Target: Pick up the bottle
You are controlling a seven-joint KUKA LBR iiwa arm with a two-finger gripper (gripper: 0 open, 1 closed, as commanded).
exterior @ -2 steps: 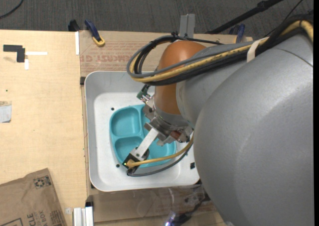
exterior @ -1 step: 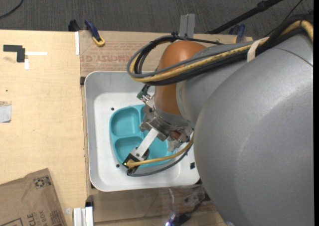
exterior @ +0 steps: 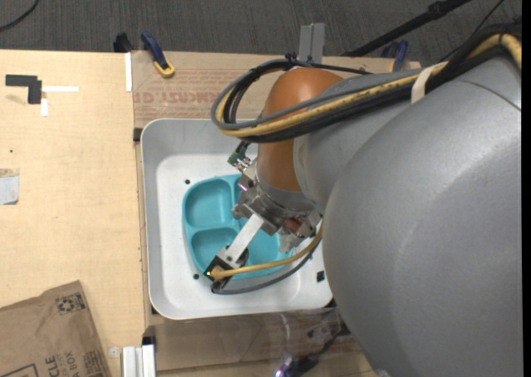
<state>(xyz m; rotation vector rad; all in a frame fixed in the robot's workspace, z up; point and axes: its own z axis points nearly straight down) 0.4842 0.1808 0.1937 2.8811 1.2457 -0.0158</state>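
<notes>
Teal divided tray (exterior: 203,205) is seen in the white bin (exterior: 158,217), just beside the pincer (exterior: 278,219), whose grip cannot be told.

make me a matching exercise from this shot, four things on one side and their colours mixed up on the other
Things:
1. divided tray
2. bin
3. cardboard piece
4. clamp

Colours:
a. white
b. brown, with a printed recycling mark
c. teal
d. blue with a yellow tip

Pairs: 1-c, 2-a, 3-b, 4-d
</notes>
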